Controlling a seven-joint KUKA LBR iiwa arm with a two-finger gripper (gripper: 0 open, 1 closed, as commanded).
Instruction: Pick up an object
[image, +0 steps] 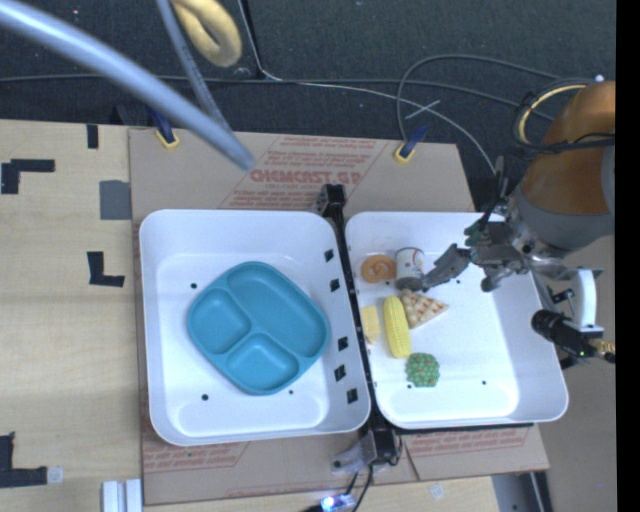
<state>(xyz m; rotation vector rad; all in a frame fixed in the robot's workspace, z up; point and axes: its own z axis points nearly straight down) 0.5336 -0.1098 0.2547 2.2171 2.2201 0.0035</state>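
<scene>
The right bin (500, 390) holds several toy foods. A brown ring-shaped piece (378, 267) and a small white piece (408, 261) lie near its back left corner. Below them are a pizza slice (427, 308), a corn cob (397, 326), a pale yellow piece (371, 322) and a green broccoli (423, 370). My gripper (418, 284) reaches in from the right, its dark tip low over the top edge of the pizza slice, just right of the white piece. I see nothing held in it.
A blue divided plate (258, 326) lies in the left bin (170, 400). A black divider (345, 300) joins the two bins. The arm's grey wrist (545, 240) hangs over the right bin's back right corner. Cables run across the dark area behind the bench.
</scene>
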